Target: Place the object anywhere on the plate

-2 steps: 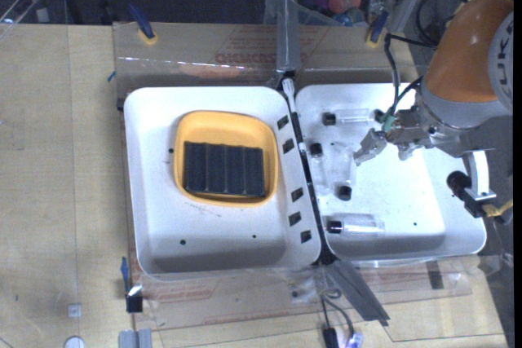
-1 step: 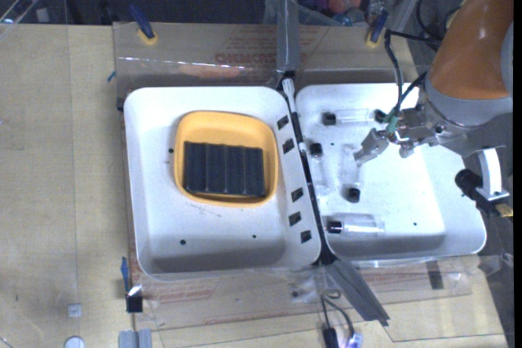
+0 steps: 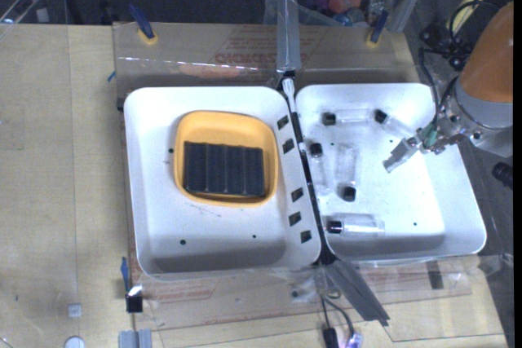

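Task thing: black ribbed block point(image 3: 226, 169), rectangular, with parallel grooves running across its top face.
Location: lying flat on the yellow plate point(image 3: 186, 129) in the left bin point(image 3: 147, 175), roughly centred and inside the plate's raised rim.
Task status: judged complete or nearly so, since the block already rests on the plate.
Pincer: pincer point(image 3: 397, 156) hangs over the right bin point(image 3: 457, 208), near its right wall and well apart from the block. Whether it is open or closed cannot be told at this angle. Nothing is seen in its grip.
Right bin contents: several small clear pieces with dark ends point(image 3: 351, 226), scattered on the bin floor. Too small to identify.
Divider: a wall with dark tabs point(image 3: 292, 167) separates the two bins and lies between pincer and plate.
Expected weight: probably light, since the block is thin and low.
Expected stiffness: probably rigid or firm rubber. It lies flat with no sag.
Surface: matt, and the grooves should resist slipping.
Fragility: judged low.
Grip point, if a re-grasp is needed: across the short width at mid-length, bearing on the two long edges and approaching from above.
Risk: the plate rim sits close to the block's edges and may obstruct a low approach. The plate could shift if nudged.
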`<state>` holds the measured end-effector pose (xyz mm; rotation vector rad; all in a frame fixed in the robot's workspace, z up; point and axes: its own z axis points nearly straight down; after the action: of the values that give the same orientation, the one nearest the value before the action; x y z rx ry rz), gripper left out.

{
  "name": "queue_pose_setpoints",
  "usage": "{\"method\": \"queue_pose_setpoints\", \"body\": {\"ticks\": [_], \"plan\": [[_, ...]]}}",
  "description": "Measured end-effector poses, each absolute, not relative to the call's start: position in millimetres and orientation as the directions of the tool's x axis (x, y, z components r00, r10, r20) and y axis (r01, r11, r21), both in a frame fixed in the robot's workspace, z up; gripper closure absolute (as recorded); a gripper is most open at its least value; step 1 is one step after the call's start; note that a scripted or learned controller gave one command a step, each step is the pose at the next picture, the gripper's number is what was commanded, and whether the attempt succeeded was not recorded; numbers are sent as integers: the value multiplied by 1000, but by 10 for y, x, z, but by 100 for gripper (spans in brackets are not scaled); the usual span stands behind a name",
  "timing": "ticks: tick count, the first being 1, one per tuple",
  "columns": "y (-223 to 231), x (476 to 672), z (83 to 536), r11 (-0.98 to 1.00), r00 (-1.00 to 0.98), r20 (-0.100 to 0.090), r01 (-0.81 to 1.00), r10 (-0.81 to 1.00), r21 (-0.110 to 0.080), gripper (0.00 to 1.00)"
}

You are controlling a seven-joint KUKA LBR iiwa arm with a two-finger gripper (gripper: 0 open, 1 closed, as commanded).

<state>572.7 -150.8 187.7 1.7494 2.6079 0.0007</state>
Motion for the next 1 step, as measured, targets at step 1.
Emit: {"method": "queue_pose_setpoints", "body": {"ticks": [1], "plan": [[-1375, 5662, 2105, 525, -525, -3, 851, 851, 3, 0]]}}
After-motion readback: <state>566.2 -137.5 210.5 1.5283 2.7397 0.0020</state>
